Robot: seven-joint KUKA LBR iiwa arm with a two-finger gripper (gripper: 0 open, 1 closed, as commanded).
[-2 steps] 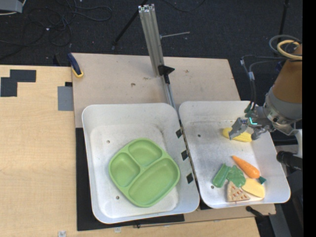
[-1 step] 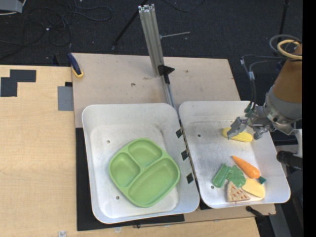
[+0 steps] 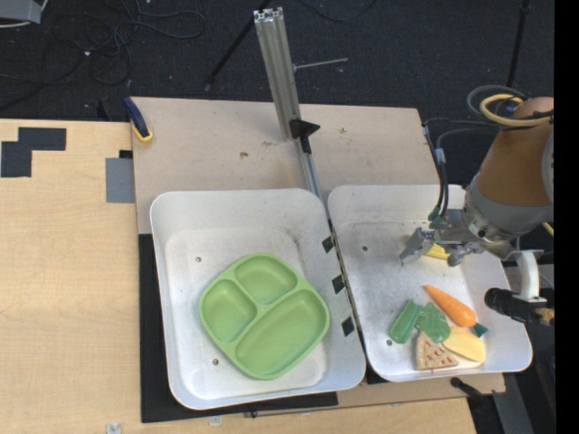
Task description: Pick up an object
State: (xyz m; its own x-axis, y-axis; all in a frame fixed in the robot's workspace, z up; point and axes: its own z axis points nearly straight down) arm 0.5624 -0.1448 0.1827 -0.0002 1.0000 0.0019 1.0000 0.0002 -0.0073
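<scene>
Gripper (image 3: 437,245) hung low over right bin (image 3: 380,233), upper right part; finger state impossible to tell. Small yellow piece (image 3: 437,252) just beneath it. Toy carrot (image 3: 451,305), green toy (image 3: 419,322), waffle wedge (image 3: 437,354), yellow wedge (image 3: 468,343) clustered near bin's front right corner. Green divided plate (image 3: 264,327) lay in left bin (image 3: 181,233).

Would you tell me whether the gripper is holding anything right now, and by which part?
It cannot be told. The gripper sits low in the right bin with something yellow just beneath it, but a hold is not visible.
</scene>
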